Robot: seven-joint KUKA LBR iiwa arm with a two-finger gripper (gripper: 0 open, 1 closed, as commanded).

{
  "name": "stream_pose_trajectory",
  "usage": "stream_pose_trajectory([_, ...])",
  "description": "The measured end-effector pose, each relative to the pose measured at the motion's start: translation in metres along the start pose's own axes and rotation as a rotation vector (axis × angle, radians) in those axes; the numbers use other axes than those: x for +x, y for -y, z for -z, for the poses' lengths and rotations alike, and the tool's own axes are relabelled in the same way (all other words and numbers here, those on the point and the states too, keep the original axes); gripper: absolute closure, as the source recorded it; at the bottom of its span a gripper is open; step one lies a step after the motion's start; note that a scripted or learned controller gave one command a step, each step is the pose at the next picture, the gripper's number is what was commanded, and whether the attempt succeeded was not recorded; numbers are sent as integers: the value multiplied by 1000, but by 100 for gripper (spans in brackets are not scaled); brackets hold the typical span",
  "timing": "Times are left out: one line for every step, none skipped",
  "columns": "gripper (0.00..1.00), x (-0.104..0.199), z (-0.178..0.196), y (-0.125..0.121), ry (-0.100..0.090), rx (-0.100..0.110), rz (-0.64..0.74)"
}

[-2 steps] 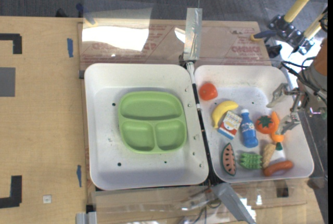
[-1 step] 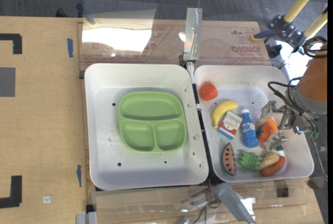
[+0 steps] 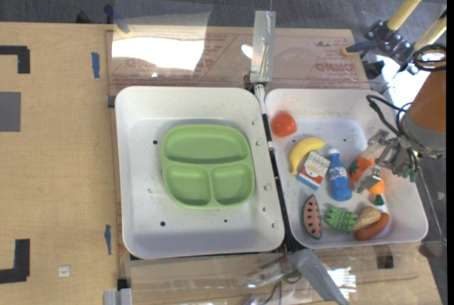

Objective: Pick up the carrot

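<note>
Claw (image 3: 374, 172) low in right bin (image 3: 418, 225) | orange carrot (image 3: 363, 167) seemingly between its fingers | grip unclear, cannot tell | blue bottle (image 3: 340, 176) beside

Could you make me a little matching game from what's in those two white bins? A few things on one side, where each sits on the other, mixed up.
Things:
1. green tray
2. tomato
3. watermelon slice
4. blue bottle

Places:
A. near front edge of right bin, on its left side
B. in left bin
C. back of right bin, close to the divider
D. middle of right bin, right of the banana

Pairs: 1-B, 2-C, 3-A, 4-D
</note>
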State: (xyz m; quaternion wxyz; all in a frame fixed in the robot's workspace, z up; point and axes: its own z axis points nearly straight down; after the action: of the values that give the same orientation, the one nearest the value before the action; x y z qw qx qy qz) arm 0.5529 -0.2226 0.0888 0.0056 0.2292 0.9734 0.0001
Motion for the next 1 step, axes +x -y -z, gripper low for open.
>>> stream_pose_trajectory([0, 56, 1, -16, -1, 0, -146])
